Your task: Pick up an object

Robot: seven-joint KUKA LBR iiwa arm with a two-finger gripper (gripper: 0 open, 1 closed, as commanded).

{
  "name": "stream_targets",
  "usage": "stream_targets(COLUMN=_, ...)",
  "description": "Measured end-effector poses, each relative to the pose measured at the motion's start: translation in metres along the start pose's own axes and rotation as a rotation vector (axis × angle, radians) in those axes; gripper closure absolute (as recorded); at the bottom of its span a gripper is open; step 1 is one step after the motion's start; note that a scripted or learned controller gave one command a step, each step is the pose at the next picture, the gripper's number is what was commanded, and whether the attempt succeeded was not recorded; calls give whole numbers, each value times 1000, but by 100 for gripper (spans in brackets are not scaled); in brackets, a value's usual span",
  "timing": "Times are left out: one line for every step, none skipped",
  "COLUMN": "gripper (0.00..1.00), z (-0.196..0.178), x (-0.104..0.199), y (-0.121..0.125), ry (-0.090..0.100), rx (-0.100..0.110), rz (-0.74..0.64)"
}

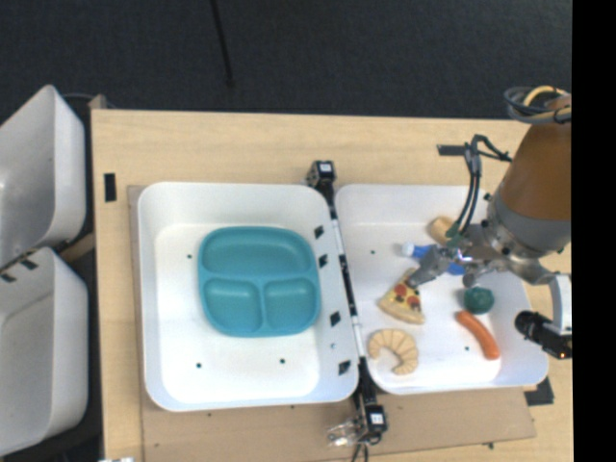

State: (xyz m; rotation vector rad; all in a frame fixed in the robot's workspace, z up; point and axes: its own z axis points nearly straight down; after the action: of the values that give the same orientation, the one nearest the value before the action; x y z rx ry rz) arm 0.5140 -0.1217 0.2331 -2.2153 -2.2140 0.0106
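Left bin [154,287]: teal divided plate [258,280]. Right bin [385,210]: pizza slice [401,302], croissant [396,348], sausage [478,335], green ball [477,299]. Gripper [428,272] just above pizza slice; grip state: cannot tell.

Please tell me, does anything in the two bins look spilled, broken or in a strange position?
Nothing stands out. The teal divided plate lies flat in the left white bin. The toy pizza slice, croissant and orange sausage lie apart in the right white bin.
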Motion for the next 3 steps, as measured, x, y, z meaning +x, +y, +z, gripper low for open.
stream_targets(gripper=0, z=-6, x=0, y=3, ry=-2, rx=-13, rz=-3)
stream_targets(gripper=0, z=56, x=0, y=-1, ry=-3, rx=-8, rz=0)
stream_targets(gripper=0, z=118, x=-3, y=1, ry=-3, rx=-10, rz=1)
